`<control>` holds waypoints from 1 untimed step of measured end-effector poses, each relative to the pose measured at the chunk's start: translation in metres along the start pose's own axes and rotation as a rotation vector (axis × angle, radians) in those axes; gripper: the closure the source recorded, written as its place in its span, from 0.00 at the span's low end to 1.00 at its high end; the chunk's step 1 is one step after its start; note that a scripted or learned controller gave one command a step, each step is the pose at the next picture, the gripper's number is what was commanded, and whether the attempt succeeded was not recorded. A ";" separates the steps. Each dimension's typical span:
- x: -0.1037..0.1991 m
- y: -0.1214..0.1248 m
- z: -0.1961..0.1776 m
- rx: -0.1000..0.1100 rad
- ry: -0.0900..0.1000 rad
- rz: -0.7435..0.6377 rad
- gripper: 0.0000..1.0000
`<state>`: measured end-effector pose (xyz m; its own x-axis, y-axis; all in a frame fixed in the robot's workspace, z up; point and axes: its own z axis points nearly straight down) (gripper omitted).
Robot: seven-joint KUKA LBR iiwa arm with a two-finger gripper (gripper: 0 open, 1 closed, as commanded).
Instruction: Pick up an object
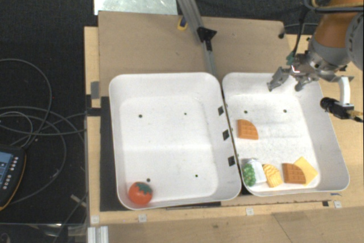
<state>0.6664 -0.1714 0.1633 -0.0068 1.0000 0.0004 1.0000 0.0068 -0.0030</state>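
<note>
My gripper (289, 82) hangs over the far edge of the right bin (327, 139), fingers spread open with nothing between them. Below it in that bin lie an orange waffle-like piece (247, 130) near the middle, and along the near edge a green and white item (251, 172), a yellow piece (272, 175), a brown waffle piece (293, 173) and a yellow wedge (307, 168). A red tomato (140, 193) sits in the near left corner of the left bin (165, 122).
A grey pole (190, 3) slants down from the top to the divide between the bins. Black clips (225, 134) line the shared rim. Cables (34, 116) and a pendant (8, 171) lie on the floor at left.
</note>
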 end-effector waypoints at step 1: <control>0.005 -0.009 0.054 0.001 0.001 0.003 0.00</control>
<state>0.6569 -0.1660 0.1091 -0.0043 1.0000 0.0011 1.0000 0.0043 -0.0038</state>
